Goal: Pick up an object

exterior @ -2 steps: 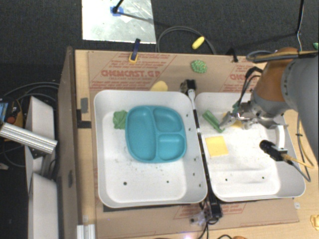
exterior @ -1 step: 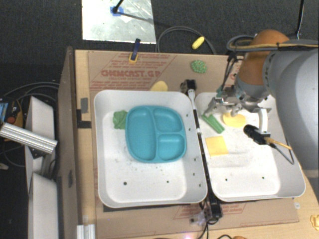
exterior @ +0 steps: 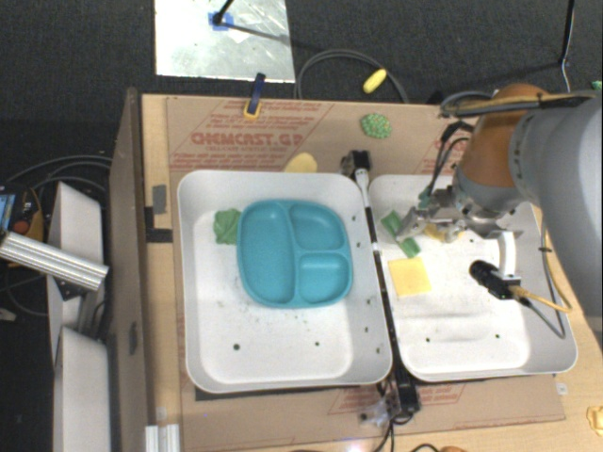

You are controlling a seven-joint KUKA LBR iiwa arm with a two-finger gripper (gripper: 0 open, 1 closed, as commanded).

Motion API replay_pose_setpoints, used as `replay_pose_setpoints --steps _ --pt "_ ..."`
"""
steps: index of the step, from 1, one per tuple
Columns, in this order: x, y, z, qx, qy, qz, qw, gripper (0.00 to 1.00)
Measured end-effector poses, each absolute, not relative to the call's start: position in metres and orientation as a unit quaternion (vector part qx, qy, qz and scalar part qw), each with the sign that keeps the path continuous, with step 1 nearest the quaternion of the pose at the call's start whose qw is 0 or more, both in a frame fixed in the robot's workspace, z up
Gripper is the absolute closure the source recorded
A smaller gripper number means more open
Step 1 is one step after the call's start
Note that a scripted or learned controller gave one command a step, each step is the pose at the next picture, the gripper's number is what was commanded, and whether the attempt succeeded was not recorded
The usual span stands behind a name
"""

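Observation:
My gripper [exterior: 435, 218] is low over the back left part of the right bin [exterior: 471, 347]. Just to its left lies a green piece [exterior: 389, 222], and a second small green piece [exterior: 408, 247] sits a little nearer the front. A flat yellow square [exterior: 409, 276] rests on the bin floor in front of them, apart from the gripper. A small yellow bit [exterior: 443, 234] shows right under the gripper; I cannot make out whether it is touched.
The left bin [exterior: 207, 347] bears a blue divided plate [exterior: 293, 253] with a green item [exterior: 226, 225] at its left edge. Behind the bins, on the cardboard, lie a green ball [exterior: 376, 125] and a pale yellow piece [exterior: 301, 164]. The grey arm [exterior: 556, 158] covers the right bin's back right.

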State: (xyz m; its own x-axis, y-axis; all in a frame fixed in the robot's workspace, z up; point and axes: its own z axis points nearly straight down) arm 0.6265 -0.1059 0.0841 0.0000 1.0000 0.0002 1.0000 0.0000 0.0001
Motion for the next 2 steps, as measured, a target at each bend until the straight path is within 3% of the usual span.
replay_pose_setpoints --steps 1,2 --pt "0.629 -0.105 0.096 -0.705 -0.709 -0.0017 -0.002 1.0" --pt "0.597 -0.054 0.193 -0.704 -0.71 -0.0033 -0.002 1.0"
